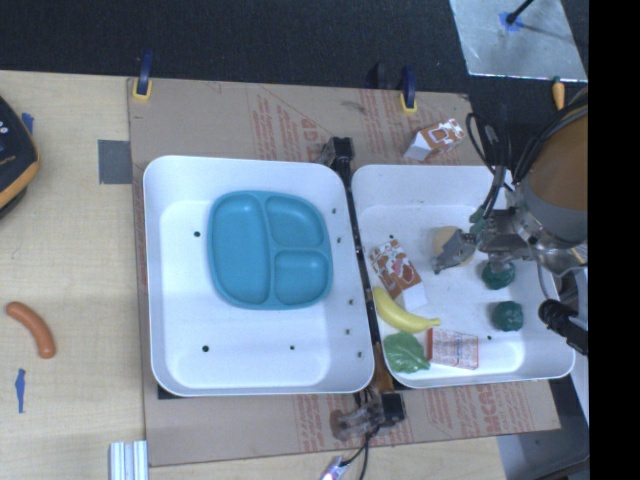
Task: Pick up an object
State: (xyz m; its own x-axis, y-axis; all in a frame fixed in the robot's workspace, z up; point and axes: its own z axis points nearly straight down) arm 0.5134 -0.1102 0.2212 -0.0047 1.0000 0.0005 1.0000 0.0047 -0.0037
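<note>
1. Far left, out on the bare bench: an orange sausage (30, 329), well apart from both bins and from the arm.
2. Over to the left bin (160, 268): just a blue divided plate (270, 249) lying flat in it, a long reach away.
3. Across the divider into the right bin (420, 183), where the pickable things are. Along its left side, top to bottom: a red-and-white carton (393, 268), a banana (403, 315) with its long axis running left-right and slightly downward, and a green piece (404, 353) just below it, beside a flat printed packet (455, 349).
4. Further right, a pale yellow piece (444, 237), just left of the tool and almost touching it.
5. Now the gripper (468, 252), hanging over the right half of that bin, pointing left. Open, shut or holding something? Cannot tell from this angle.
6. Right beside it, on its lower right: the upper teal ball (497, 273), close under the wrist. Below that, near but apart, the lower teal ball (507, 316).
7. Judging the key relation: nearest candidates flank the tool, yellow piece to the left, teal ball to the lower right. Likely only a short shift and a descent needed for either one; banana and carton lie further left.
</note>
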